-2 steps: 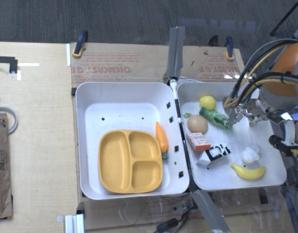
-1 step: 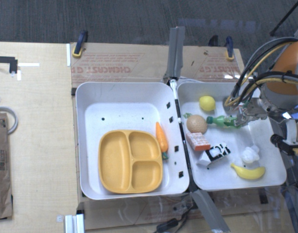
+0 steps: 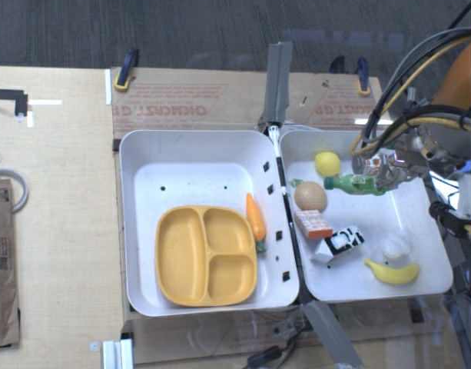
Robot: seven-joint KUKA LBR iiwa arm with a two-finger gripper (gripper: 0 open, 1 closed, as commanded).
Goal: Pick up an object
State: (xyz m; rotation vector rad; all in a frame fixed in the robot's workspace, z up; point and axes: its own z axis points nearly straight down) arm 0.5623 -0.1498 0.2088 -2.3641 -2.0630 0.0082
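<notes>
One tool seemingly clenched on the green bottle, above the right bin.

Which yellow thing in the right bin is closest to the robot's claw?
The lemon. It is round and sits at the back of the right bin, just left of the gripper. The banana is long and curved, lying at the front, farther away.
</notes>
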